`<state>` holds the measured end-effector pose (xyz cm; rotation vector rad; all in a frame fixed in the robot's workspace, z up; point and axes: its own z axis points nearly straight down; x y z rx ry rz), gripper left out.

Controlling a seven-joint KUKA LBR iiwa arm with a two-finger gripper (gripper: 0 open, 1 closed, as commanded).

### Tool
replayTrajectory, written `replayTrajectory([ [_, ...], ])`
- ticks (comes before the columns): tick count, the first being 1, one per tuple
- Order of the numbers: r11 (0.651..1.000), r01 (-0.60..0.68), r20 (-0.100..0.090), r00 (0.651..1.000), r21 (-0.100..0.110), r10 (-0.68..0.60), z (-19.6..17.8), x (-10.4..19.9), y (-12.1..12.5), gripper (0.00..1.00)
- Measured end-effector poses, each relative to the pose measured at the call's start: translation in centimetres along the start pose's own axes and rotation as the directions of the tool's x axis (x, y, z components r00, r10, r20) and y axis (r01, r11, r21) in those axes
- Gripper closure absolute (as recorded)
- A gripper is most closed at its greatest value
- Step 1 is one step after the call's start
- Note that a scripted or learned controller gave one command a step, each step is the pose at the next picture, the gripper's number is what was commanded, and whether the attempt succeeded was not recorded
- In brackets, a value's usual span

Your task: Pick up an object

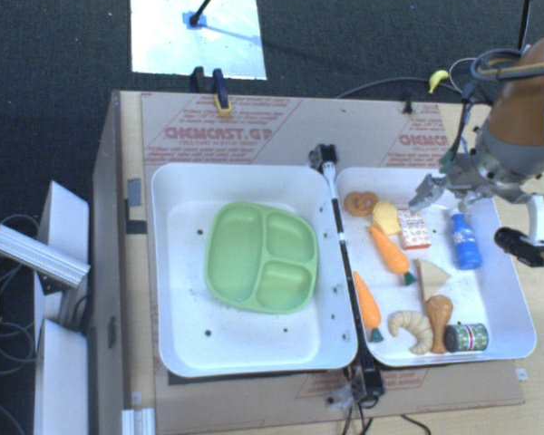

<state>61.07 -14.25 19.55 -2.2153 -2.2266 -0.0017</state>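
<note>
Hovering my claw (pixel 444 193), fingers spread and grasping nothing, over the right bin's (pixel 517 320) far end, between carton (pixel 414 231) and blue bottle (pixel 464 241).

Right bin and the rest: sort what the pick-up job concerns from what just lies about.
Job: gripper; bottle, carton, carrots, croissant, drumstick, can, in the right bin.
Lying about: green tray, left bin, clamp.
</note>
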Motion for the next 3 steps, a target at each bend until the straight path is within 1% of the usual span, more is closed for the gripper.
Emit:
replayTrajectory([
  [1, 1.0, 0.0, 0.0, 1.0, 0.001, 0.0, 11.2, 6.0, -1.3, 0.0],
  [2, 1.0, -0.001, 0.002, 1.0, -0.002, 0.001, 10.1, 5.9, -1.2, 1.0],
  [3, 1.0, 0.0, 0.001, 1.0, -0.005, 0.0, -1.7, 9.7, -2.6, 1.0],
])
